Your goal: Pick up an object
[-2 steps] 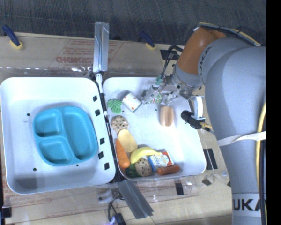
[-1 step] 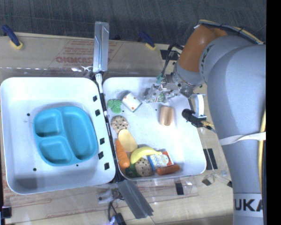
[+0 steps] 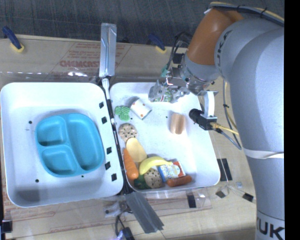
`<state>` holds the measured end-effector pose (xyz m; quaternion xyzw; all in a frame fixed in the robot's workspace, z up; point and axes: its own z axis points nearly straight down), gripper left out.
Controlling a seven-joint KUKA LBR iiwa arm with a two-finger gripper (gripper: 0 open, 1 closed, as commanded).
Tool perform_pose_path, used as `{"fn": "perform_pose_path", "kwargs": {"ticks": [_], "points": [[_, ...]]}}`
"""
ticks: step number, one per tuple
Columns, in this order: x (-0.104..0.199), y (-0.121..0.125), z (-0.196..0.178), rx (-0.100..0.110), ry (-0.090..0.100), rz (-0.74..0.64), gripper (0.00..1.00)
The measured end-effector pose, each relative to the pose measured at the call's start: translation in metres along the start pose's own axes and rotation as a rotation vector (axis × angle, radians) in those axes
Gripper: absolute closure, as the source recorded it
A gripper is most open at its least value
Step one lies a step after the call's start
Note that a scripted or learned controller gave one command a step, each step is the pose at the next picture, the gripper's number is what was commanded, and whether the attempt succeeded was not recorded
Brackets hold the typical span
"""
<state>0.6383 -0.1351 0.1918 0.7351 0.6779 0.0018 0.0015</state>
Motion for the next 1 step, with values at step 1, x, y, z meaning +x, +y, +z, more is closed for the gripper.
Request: {"fn": "perform_pose_path", "kwargs": {"ticks": [1], "points": [[0.0368, -0.0639, -0.0676, 0.007, 0.000, -0.116, 1.00]]}}
